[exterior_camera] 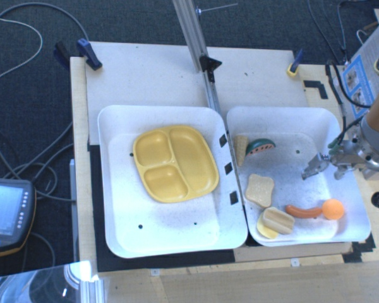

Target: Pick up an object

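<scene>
Claw (pixel 320 166) hangs part-open and empty at three o'clock in the right bin (pixel 316 120) — drop squarely over the carrot (pixel 303 211) at five o'clock, then close.

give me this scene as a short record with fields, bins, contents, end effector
left bin: yellow divided plate
right bin: watermelon slice, bread slice, sandwich, sausage, orange ball
end effector: over the right bin's right side, above the sausage and ball in the view
held: nothing seen between its fingers
task state: no object picked up yet
</scene>
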Controlling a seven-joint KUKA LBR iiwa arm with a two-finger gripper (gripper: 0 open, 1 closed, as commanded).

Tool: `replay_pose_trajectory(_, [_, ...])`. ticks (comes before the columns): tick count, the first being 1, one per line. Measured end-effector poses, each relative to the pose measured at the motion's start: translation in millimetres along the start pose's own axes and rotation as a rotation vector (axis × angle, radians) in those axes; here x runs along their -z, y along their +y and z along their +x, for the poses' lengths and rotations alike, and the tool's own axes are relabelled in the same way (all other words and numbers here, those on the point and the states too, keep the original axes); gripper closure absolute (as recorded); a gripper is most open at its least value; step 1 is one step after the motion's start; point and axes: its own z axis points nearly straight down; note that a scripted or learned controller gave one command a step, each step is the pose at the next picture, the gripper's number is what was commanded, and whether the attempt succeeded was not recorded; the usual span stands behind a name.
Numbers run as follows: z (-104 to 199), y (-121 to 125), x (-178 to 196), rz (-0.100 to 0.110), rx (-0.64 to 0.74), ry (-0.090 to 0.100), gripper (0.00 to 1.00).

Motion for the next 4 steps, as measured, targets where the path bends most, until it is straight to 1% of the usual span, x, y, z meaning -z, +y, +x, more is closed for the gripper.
replay_pose_trajectory(1, [-2, -2, -63, 0.0, -0.001, 0.0, 0.0])
replay_pose_trajectory(2, [-1, -2, -86, -0.003, -0.001, -0.001, 0.0])
replay_pose_trajectory(3, [-1, -1, -74, -0.008, 0.0, -0.002, 1.0])
replay_pose_trajectory(4, [5, -7, -18, -0.014, 0.001, -0.006, 1.0])
